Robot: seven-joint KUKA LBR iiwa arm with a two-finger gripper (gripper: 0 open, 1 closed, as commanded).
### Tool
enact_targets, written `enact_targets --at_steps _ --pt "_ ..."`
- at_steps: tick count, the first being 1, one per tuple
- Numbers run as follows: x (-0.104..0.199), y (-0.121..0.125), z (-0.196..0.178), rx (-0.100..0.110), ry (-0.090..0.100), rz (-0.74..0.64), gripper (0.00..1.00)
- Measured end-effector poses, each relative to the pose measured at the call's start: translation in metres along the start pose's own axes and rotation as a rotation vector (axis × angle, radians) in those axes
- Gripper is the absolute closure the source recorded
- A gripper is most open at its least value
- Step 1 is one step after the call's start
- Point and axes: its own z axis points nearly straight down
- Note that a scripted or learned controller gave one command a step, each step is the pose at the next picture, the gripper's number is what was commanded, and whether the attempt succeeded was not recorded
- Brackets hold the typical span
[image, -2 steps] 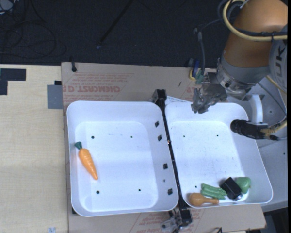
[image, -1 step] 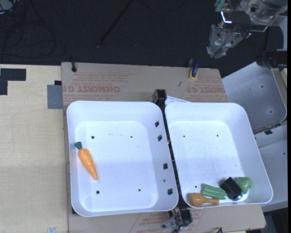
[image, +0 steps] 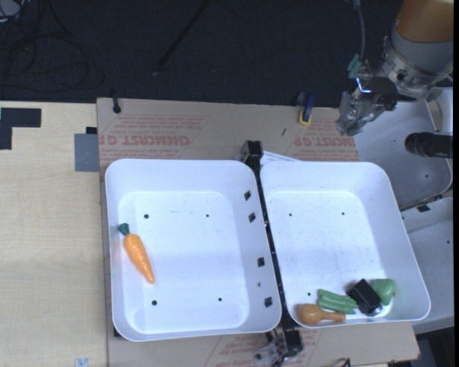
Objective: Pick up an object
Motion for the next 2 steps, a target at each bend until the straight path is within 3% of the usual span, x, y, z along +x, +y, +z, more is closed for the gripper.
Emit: enact_targets --at_steps 1,2 --pt "-0.043 0.001 0.036 -0.006 0.0 -0.004 1.0" --pt "-0.068 -0.038 -0.023 -0.014 0.0 -0.005 1.0"
